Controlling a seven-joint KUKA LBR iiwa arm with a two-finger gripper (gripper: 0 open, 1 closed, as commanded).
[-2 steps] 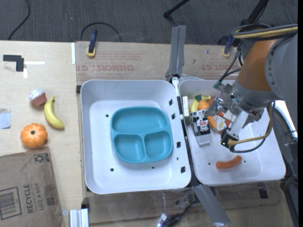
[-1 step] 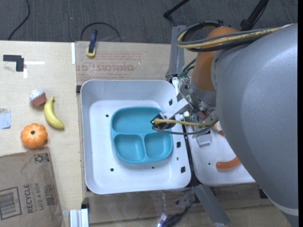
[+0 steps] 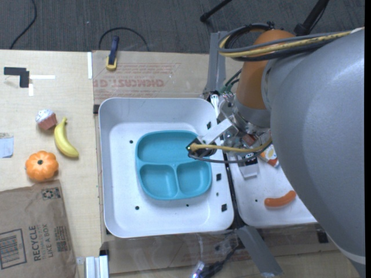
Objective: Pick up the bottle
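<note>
Far out on the left of the counter (image 3: 75,97) lies a brown paper bag (image 3: 35,230) printed with the word RECYCLE, at the near edge. Just beyond it sits a small orange pumpkin (image 3: 42,165). Farther back is a cupcake (image 3: 46,119), with a yellow banana (image 3: 65,139) just to its right, lying lengthwise from far to near. At the far side of the counter, a clamp (image 3: 112,59) with a blue and yellow handle grips the edge.

Next comes the left bin (image 3: 116,213), which holds a blue divided plate (image 3: 174,167) lying flat near its middle, with one large compartment on the far side and two smaller ones on the near side.

Over the wall where the two bins meet hangs my gripper (image 3: 243,143), low and close to the right edge of the plate. I cannot tell whether it is wide or narrow, and I see nothing held in it.

Inside the right bin (image 3: 261,210), just right of my gripper, an orange and white thing pokes out from under my arm. I take it for the bottle (image 3: 270,155), though most of it is hidden. Nearer, well apart from it, lies an orange sausage (image 3: 280,200).
</note>
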